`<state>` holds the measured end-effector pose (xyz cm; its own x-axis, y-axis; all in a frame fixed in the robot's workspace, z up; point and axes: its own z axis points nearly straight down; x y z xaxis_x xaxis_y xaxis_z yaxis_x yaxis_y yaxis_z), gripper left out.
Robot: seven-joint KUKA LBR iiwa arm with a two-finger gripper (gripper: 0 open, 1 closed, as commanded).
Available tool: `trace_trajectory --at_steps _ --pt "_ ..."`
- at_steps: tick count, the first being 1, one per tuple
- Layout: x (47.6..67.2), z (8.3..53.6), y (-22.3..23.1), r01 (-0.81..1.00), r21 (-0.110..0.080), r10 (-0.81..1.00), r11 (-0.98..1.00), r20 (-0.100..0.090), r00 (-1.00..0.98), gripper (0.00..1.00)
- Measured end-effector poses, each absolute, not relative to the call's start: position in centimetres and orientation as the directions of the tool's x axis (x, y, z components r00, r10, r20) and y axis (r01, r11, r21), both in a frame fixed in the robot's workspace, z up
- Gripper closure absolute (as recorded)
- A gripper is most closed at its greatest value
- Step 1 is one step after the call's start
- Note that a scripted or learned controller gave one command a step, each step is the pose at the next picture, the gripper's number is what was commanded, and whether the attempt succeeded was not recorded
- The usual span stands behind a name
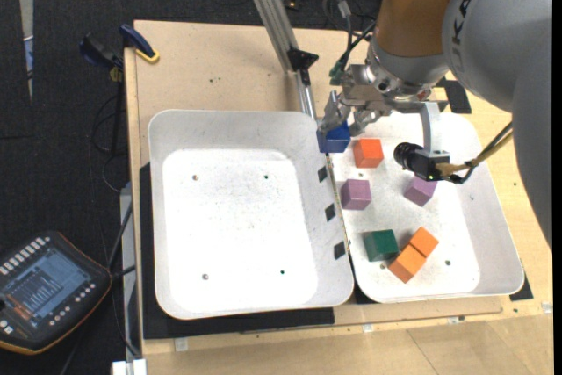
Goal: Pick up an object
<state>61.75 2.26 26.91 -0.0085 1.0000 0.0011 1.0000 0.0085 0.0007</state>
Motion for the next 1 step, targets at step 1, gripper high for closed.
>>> trace_trajectory --at_steps 1 --pt "63.02 26.54 7.29 1.000 0.001 1.000 0.008 0.001 -0.008 1.00"
